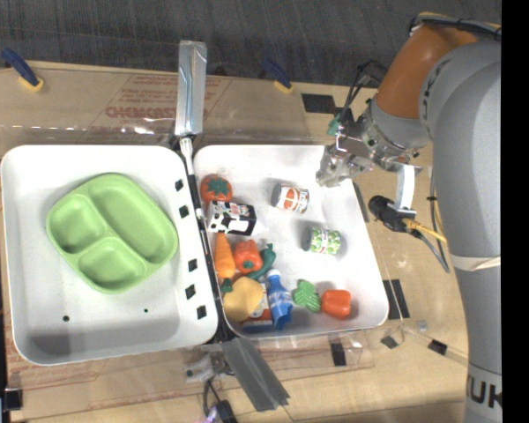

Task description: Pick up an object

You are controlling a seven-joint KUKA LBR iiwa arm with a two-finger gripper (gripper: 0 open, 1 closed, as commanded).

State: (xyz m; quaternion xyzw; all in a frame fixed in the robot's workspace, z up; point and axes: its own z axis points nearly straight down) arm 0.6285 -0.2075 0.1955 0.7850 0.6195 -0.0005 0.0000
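My gripper [332,173] hangs over the back right corner of the right bin [256,159]. Nothing shows between its fingers. Just to its left lies a red and white can [291,199] on its side. A green and white can [324,241] lies nearer the front. Along the bin's left side sit a tomato [215,187], a black and white carton [230,218], a carrot [223,255] and a red-orange pepper [248,256]. At the front lie a yellow fruit [243,299], a blue bottle [278,298], a green toy [306,296] and an orange pepper [336,303].
The left bin [35,320] holds a green divided plate [112,231]. A metal divider bar [190,86] rises at the back between the bins. The grey arm [463,148] fills the right side above the bench.
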